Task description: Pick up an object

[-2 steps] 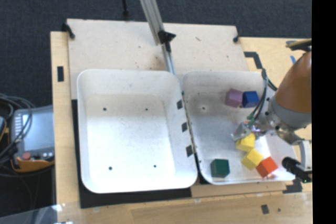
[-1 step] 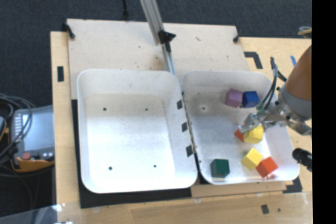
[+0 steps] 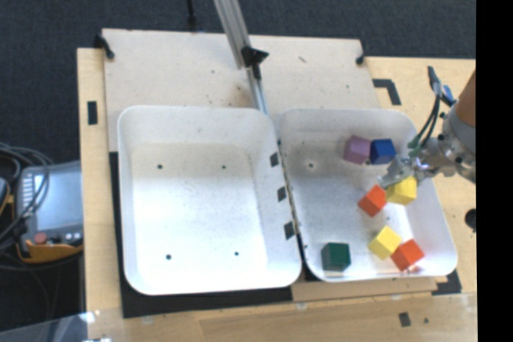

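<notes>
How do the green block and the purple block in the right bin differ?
The green block is dark and sits alone by the bin's near-left corner. The purple block is paler, lies toward the far side and stands right beside a blue block. Both are similar-sized cubes resting on the bin floor.

Even, diffuse overhead light; soft faint shadows; slightly soft focus, low resolution; no glare.

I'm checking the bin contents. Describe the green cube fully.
The green cube is a small, dark green block with a matte look, flat-faced and lying slightly turned. It sits on the floor of the right bin, in its near-left corner, close against the front wall. It stands apart from the other blocks; nothing else touches it.
</notes>
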Available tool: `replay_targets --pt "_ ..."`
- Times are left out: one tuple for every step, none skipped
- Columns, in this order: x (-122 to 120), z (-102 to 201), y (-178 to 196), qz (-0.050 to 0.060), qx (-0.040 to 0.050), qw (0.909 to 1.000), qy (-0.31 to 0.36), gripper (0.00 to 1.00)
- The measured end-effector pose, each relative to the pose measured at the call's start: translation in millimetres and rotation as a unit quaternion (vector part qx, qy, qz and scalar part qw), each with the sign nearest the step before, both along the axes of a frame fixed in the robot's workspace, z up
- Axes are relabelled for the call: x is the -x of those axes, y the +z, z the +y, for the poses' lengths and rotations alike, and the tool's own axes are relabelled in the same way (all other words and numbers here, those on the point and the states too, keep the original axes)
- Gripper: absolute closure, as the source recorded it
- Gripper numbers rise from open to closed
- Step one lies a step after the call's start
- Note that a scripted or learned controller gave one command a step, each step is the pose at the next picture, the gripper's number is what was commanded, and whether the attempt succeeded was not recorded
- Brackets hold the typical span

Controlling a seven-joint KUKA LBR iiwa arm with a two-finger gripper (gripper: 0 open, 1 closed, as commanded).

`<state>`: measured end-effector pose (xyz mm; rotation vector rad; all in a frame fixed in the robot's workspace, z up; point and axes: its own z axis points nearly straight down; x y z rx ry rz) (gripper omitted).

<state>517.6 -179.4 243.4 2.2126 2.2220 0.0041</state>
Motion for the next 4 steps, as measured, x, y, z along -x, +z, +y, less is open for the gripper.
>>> replay_targets --pt "-0.9 -0.8 21.9 0.001 -0.0007 1.0 0.001 1.0" --pt "-12.0 50.4 28.8 0.001 -0.0012 1.0 0.002 1.0" --pt "-18.5 104.9 15.5 0.003 -0.0014 1.0 0.002 1.0" --pt "-31.5 162.7 19.8 0.003 -0.0019 1.0 0.002 1.0"
